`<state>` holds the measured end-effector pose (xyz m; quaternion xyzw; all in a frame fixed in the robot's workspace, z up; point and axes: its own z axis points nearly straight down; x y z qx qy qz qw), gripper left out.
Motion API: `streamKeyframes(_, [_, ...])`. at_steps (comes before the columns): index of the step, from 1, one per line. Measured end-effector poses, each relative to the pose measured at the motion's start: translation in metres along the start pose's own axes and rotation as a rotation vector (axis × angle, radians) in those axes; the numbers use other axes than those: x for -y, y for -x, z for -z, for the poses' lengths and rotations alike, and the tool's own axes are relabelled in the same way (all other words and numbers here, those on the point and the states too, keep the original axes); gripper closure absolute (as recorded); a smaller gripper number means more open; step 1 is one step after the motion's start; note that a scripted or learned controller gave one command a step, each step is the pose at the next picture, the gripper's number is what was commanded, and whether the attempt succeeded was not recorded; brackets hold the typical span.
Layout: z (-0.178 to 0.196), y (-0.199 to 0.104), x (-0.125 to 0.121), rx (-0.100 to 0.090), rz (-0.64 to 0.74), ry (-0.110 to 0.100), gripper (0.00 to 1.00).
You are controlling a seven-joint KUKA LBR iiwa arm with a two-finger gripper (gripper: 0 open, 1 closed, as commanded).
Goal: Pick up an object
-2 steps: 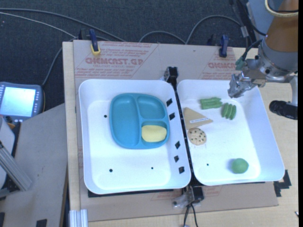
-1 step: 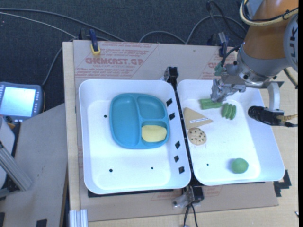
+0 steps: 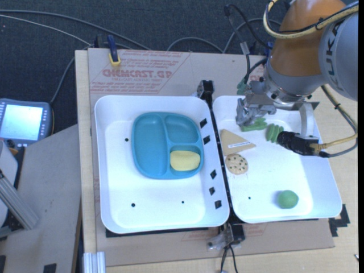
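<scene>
**A:** What is in the two bins, and what is it made of?

**B:** Both are shallow, glossy white plastic with rounded corners. The left bin [image 3: 114, 152] holds a smooth blue divided plate [image 3: 153, 144] with three compartments. A soft-looking yellow oval piece [image 3: 185, 160] lies in its lower right compartment. The right bin [image 3: 318, 192] holds a flat tan wedge [image 3: 234, 142] like a slice of toast, and a round speckled cookie [image 3: 235, 164] just below it, close but apart. A matte green ball [image 3: 287, 198] sits alone near the front right corner. A ribbed green piece [image 3: 273, 132] lies beside a black cylindrical fitting [image 3: 296, 142] on the arm.

**A:** And the gripper?

**B:** The gripper [image 3: 248, 116] is low in the back left part of the right bin, metal grey, with something green at its tips. I cannot tell how its tips are set or whether that green thing is caught between them.

**A:** How much room is there?

**B:** The gripper is near the wall between the bins, with the wedge just in front of it. The front middle of the right bin is open floor, and the ball stands well apart from everything, close to the front rim. The left bin has bare floor all around the plate.
</scene>
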<state>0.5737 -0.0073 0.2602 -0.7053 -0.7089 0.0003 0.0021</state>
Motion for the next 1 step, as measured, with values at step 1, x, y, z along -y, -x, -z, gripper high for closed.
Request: streamKeyframes(1, [-0.0114, -0.0608, -0.0044, -0.001, 0.002, 0.000, 1.00])
